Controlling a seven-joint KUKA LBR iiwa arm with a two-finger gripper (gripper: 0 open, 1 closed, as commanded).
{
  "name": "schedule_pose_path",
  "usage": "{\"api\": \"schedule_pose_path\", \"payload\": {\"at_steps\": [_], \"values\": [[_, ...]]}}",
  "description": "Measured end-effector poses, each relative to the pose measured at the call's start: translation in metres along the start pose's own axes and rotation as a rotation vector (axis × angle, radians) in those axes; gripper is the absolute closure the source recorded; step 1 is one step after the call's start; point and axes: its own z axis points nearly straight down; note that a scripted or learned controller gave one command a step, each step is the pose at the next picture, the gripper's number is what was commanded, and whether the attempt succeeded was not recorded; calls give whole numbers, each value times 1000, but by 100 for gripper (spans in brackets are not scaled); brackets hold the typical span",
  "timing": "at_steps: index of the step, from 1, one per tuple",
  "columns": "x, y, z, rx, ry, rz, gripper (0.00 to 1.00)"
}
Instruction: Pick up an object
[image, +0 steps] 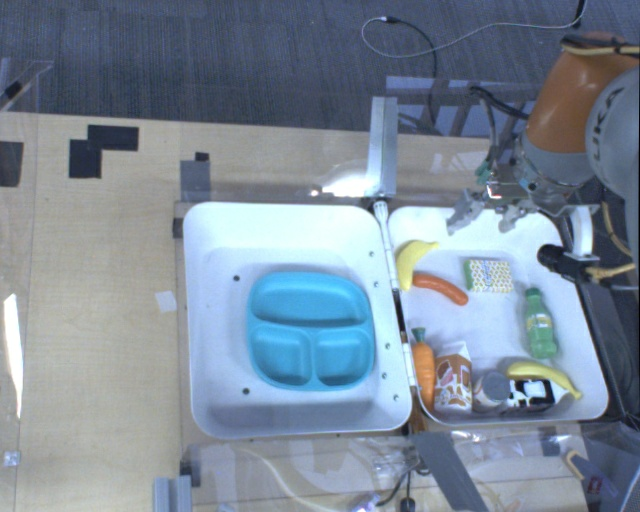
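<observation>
From the overhead camera, the gripper (484, 212) is hanging over the far edge of the right bin (592, 385), its 2 fingers spread apart and grasping nothing. No single object is named, so the candidates are lying in that bin: a yellow banana (411, 260) against the divider, an orange chili-shaped toy (441, 288) touching it, a small patterned box (488, 275) just beside, a green bottle (540, 323) toward the right wall, and, crowded along the near wall, a carrot (424, 368), a carton (454, 379), a can (493, 389) and a 2nd banana (543, 376). These are looking like light, stiff, smooth plastic toys, likely slippery; the box, sitting apart, is probably offering the easiest flat sides to pinch. The left bin (215, 400) is holding a blue divided tray (308, 330). The bins are resting on a pale wooden bench (90, 330) with dark carpet (200, 60) beyond.
</observation>
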Motion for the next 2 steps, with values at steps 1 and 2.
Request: {"api": "schedule_pose_path", "payload": {"at_steps": [1,2], "values": [[-34,-37,90,-12,-5,-43,0],[-70,-36,94,-25,-10,-138,0]]}}
